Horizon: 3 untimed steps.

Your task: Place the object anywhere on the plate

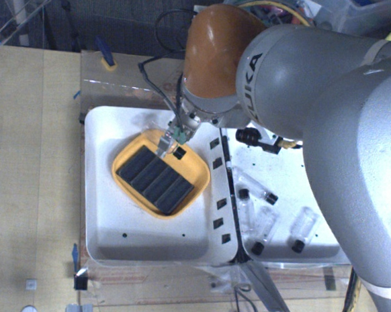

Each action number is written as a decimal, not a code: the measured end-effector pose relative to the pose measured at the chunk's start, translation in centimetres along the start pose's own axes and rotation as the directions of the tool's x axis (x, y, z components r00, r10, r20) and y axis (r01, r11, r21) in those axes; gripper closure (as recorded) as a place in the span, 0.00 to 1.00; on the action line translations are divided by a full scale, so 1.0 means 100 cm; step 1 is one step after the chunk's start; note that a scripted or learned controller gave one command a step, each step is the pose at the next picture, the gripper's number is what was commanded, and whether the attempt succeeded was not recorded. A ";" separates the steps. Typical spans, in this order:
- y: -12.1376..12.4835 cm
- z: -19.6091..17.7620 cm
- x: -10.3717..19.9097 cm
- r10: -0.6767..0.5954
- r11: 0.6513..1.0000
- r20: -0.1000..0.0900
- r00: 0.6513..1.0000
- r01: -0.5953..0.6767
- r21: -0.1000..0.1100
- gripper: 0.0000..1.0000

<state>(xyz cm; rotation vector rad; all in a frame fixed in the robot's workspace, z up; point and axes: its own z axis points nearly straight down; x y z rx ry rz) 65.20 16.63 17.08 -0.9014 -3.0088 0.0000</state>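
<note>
Yellow rounded-square plastic plate [127,185] sat in the left shallow white bin [108,243], toward that bin's upper middle, turned so its corners pointed up, down, left and right in my camera view. On it lay the black ribbed rectangular slab [155,178], flat and covering most of the plate's floor, with a yellow margin showing all round it. Its long axis ran from the upper left to the lower right of the view, one short end toward the plate's left corner and the other toward the bin divide. Grooves crossed it the short way and split it into about four parallel strips.

I saw the two-finger gripper [167,143] hanging from the grey arm [302,79] over the plate's upper corner, just beside the slab's upper long edge. Whether it touched the slab, and whether it was spread or pressed together, I could not tell from this slant. A small black piece [179,153] sat right beside the gripper tip, over the plate's rim; I could not tell what it was.

The right white bin [322,253] held several clear plastic vials with black caps [302,224], scattered well apart from the plate.
</note>
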 end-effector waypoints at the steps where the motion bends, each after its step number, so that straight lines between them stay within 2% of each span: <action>1: 0.006 -0.023 0.011 -0.082 0.997 0.005 0.997 0.082 -0.004 1.00; 2: -0.021 -0.027 0.037 -0.194 0.981 0.000 0.981 0.194 -0.001 1.00; 3: -0.022 -0.027 0.037 -0.194 0.981 0.000 0.981 0.194 -0.001 0.00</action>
